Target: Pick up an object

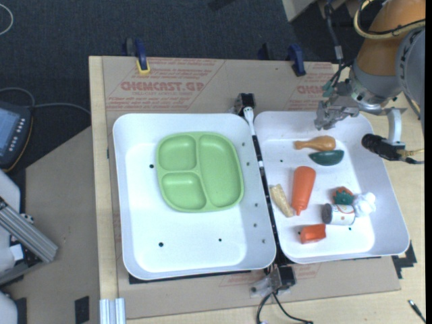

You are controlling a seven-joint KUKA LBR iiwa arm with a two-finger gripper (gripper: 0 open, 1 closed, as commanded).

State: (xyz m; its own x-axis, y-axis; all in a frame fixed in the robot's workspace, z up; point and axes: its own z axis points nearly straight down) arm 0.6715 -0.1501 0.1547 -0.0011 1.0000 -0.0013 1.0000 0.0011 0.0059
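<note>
Small red piece lying nearest camera in right bin, beside toy clutter. Orange carrot and tan stick resting mid-bin; drumstick and dark green piece lying at far end. Green divided plate sitting in left bin. Gripper being held above far end of right bin, just beyond drumstick; jaw state cannot be told, nothing seen grasped. Step judged: approach. Next move calling for descent centred over drumstick.
</note>
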